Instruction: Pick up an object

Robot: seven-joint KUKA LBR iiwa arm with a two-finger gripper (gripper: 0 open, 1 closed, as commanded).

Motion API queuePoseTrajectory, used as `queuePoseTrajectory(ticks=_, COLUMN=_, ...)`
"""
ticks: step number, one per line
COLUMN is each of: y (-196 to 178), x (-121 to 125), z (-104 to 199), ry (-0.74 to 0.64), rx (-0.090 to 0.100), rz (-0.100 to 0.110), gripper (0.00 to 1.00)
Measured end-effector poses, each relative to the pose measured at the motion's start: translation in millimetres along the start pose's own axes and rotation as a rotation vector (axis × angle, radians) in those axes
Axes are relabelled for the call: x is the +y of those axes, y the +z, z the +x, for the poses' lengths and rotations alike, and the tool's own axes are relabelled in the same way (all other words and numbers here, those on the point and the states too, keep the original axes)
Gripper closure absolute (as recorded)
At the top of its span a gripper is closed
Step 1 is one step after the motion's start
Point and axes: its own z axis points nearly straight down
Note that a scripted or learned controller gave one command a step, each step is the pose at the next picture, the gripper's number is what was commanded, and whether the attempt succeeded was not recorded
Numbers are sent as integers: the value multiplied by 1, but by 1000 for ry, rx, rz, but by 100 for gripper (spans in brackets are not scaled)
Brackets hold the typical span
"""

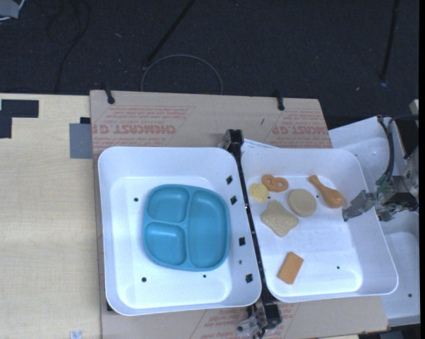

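Wooden bench [36, 217] carries cardboard sheet [198, 122], dark floor behind. Left bin [121, 168]: blue 3-compartment plate [186, 227]. Right bin [368, 274]: 6 food pieces; orange block [291, 268] nearest plate's level. My claw [361, 205] at right bin's right rim; opening: cannot tell.

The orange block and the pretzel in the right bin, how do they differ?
The orange block is flat-sided and solid; the pretzel is looped with holes. The orange block lies alone near the bin's front; the pretzel sits at the back among other pieces. Both are orange-toned and rest in the right bin.
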Motion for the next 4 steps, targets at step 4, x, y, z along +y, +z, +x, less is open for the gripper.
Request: queuePoseTrajectory(ticks=4, y=151, x=7, z=9, ry=-2, rx=-3, rz=-11, gripper=0)
